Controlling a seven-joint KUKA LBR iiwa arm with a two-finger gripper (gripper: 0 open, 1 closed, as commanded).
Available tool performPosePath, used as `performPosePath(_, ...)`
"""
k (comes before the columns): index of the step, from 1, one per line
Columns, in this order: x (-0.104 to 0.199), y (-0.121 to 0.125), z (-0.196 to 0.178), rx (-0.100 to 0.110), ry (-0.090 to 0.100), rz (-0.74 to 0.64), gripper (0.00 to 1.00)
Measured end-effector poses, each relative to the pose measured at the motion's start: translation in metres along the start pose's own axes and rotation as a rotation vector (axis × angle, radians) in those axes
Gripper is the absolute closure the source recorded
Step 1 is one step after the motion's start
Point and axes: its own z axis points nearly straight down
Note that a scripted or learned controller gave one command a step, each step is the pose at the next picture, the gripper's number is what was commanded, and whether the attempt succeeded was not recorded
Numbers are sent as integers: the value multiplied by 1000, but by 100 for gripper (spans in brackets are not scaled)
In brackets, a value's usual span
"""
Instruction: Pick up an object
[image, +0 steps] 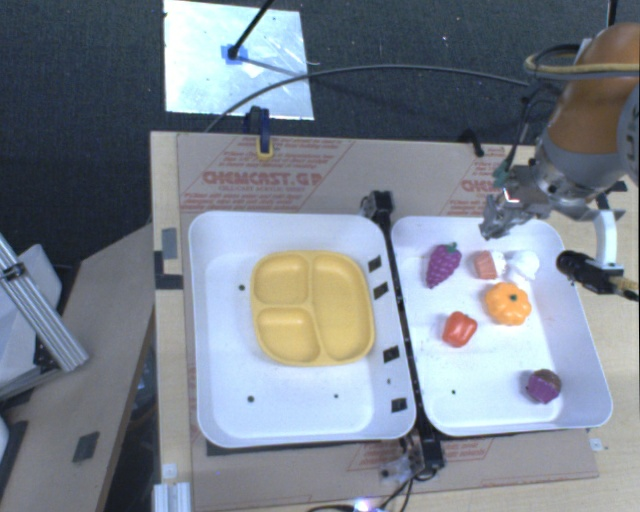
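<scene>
The right bin (575, 350) holds several toy foods: a purple grape bunch (443, 265), a pink-orange block (486, 265), a white piece (523, 265), an orange pumpkin (507, 303), a red pepper (459, 329) and a dark purple piece (542, 386). My gripper (496, 224) hangs over the bin's far edge, just above and behind the pink-orange block. Nothing shows between its tips.
The left bin (220, 400) carries a yellow divided plate (309, 306). A black clip strip (395, 320) joins the two bins. A black bracket (590, 270) sticks in at the right bin's right rim. Cables arc over the bench's back.
</scene>
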Motion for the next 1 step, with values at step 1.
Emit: performPosePath(1, 56, 15, 11, 0, 2, -7, 100)
